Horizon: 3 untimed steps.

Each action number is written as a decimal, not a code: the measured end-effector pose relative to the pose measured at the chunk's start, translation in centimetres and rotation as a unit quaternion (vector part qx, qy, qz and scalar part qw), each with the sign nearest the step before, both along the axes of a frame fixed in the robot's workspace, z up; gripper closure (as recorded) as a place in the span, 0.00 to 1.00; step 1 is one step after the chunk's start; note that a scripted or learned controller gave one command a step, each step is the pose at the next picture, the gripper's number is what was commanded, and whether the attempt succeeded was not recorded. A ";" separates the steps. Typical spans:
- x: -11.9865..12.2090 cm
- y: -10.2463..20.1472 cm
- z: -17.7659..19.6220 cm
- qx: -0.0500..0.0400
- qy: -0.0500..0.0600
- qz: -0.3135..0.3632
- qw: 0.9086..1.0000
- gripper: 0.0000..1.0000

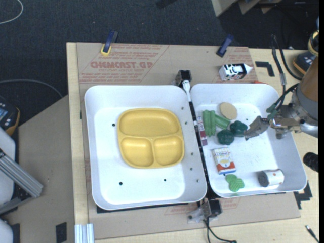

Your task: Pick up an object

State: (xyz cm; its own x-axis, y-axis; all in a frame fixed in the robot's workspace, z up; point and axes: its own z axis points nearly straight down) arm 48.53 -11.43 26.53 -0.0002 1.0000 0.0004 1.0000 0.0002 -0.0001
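Two white bins sit side by side on the bench. The left bin [101, 151] holds a yellow plate [150, 137] with three parts. The right bin [288, 161] holds the small things. A tan round piece [228, 110] lies near the top, with a green stick [214, 120] just beside it. Two dark green lumps [232, 131] lie below them. A small red and white box [223, 160] lies in the middle, a green leafy toy [234, 182] sits near the bottom edge, and a small white and grey can [271, 177] lies to its right. The gripper [251, 130] reaches in from the right, just beside the dark green lumps. Nothing shows between its tips, and I cannot tell if the jaws are apart or together.
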 end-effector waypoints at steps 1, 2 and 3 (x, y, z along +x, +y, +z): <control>0.3 0.4 -6.2 0.001 0.004 0.000 1.000 0.00; 0.6 0.5 -12.5 0.001 0.004 0.000 1.000 0.00; 0.8 0.7 -17.5 0.002 0.000 -0.001 1.000 0.00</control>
